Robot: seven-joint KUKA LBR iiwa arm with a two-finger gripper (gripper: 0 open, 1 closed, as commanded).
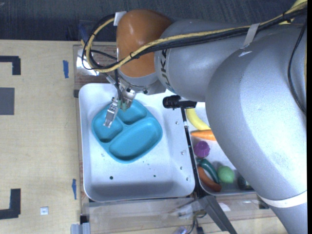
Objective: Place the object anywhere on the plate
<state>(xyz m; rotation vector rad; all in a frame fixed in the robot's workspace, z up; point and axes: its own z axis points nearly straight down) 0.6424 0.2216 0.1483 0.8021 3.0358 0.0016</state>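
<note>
Arm (253, 106) fills right | pincer (111, 115) over blue plate (134, 138) | grip state unclear | toys (209, 165) right bin, well apart.

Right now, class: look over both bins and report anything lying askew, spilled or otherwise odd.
The blue plate sits at a slant to the left bin's walls, not square with them. Small dark specks dot that bin's floor below the plate. The toy fruit and vegetables crowd together in the right bin. Otherwise nothing stands out.
</note>
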